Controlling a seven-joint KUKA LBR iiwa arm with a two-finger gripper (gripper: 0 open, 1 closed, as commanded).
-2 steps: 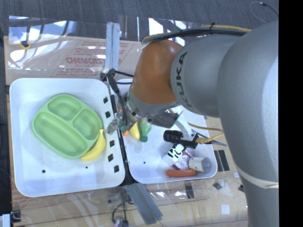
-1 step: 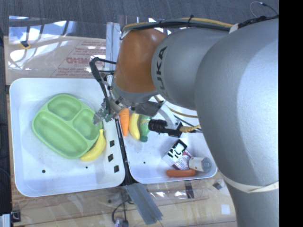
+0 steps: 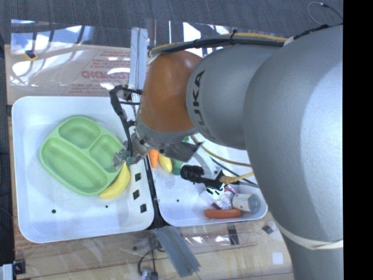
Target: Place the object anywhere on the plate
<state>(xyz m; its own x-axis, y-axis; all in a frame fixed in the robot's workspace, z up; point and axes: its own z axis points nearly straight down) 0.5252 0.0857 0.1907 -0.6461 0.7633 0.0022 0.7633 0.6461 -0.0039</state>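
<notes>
Gripper (image 3: 124, 156) low over right edge of green plate (image 3: 78, 154), at rim of its right compartment; too small and blurred to tell opening or any hold. Yellow banana (image 3: 118, 184) lying just below gripper, against plate's lower right rim, mostly on floor of left bin (image 3: 35, 214). Right of plate, in second bin (image 3: 186, 212): orange carrot (image 3: 154, 157), red sausage (image 3: 222, 213), small bottle (image 3: 245, 202).

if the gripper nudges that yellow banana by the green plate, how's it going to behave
The banana looks like smooth, stiff toy plastic, so probably light and a bit slippery. Its curve suggests it would pivot rather than roll. It overlaps the green plate rim, so it may tip.
</notes>
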